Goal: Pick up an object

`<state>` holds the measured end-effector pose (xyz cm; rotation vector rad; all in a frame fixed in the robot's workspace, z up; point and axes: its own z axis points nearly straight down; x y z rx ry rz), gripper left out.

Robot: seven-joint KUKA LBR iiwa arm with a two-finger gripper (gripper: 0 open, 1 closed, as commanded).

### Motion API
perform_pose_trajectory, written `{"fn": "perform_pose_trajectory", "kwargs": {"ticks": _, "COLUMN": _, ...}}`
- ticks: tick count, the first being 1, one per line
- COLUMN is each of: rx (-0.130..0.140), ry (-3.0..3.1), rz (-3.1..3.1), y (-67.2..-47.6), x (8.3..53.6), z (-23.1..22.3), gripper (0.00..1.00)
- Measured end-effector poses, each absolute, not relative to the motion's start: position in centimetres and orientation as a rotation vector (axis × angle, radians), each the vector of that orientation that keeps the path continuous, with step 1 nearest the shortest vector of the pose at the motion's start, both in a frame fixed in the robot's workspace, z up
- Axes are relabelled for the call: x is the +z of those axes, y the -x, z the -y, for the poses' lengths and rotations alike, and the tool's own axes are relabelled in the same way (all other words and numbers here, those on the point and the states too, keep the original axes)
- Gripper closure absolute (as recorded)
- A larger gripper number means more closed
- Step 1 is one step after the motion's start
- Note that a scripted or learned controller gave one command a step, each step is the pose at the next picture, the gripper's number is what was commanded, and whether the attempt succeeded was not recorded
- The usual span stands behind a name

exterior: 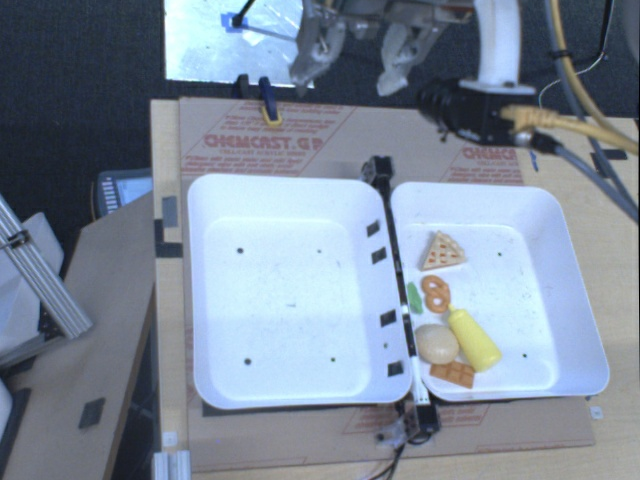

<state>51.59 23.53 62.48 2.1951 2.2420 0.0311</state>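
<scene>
My gripper (355,56) hangs high at the top of the view, above the bench's far edge and well behind both bins. Its two fingers (312,56) are spread apart with nothing between them. In the right bin (560,268) lie several small things along its left side: a tan waffle wedge (442,251), an orange pretzel (436,292), a thin green pod (413,297), a yellow bottle-shaped piece (474,338), a beige round piece (436,344) and a small orange waffle square (453,373).
The left bin (280,298) adjoins the right one along a black-clipped divider (390,268). Both rest on a cardboard sheet (300,138). A metal plate (230,23) lies at the back left. Cables (570,128) run at the back right.
</scene>
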Motion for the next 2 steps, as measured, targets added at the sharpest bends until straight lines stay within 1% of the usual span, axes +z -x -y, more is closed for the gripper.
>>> {"fn": "perform_pose_trajectory", "kwargs": {"ticks": 1, "rx": 0.036, "ry": -2.193, "rz": -2.243, "y": -51.60, "x": 63.63, "z": -23.53, "gripper": 1.00}}
{"fn": "perform_pose_trajectory", "kwargs": {"ticks": 2, "rx": 0.035, "ry": -2.193, "rz": -2.243, "y": -51.59, "x": 63.61, "z": -23.52, "gripper": 0.00}}
